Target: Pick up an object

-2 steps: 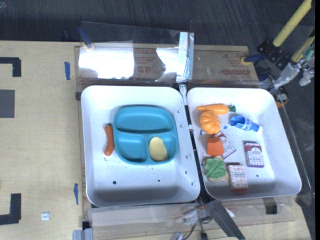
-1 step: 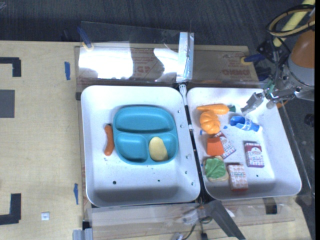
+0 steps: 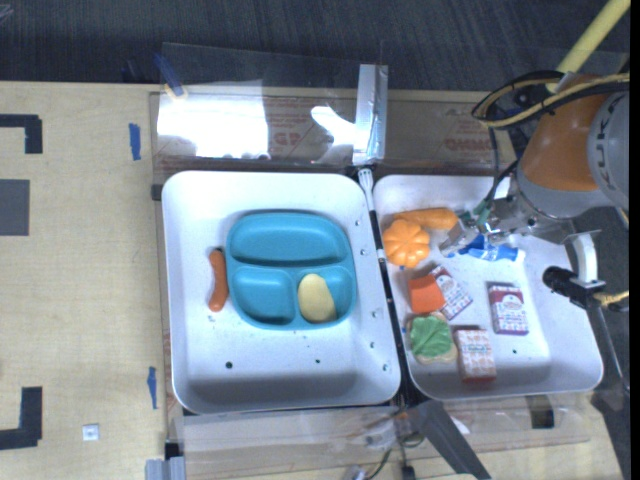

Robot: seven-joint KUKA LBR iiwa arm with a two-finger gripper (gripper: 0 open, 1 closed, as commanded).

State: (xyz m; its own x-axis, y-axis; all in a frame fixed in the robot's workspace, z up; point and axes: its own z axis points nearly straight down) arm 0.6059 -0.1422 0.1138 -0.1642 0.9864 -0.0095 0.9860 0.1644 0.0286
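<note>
Right now, tool (image 3: 478,226) low in right bin (image 3: 575,363), over blue packet (image 3: 493,249) near back wall — whether it grips anything, cannot tell. Small pumpkin (image 3: 405,241) just left; blue tray (image 3: 288,268) with yellow piece (image 3: 316,297) in left bin (image 3: 190,298).

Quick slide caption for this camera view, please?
Tool hovering over the right bin near a toy pumpkin; the left bin's blue tray holds a yellow potato.

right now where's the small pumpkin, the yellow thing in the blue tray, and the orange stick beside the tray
small pumpkin (image 3: 405,242), camera view, its ribbed top
yellow thing (image 3: 316,297), camera view, its middle
orange stick (image 3: 217,279), camera view, mid-length
</note>
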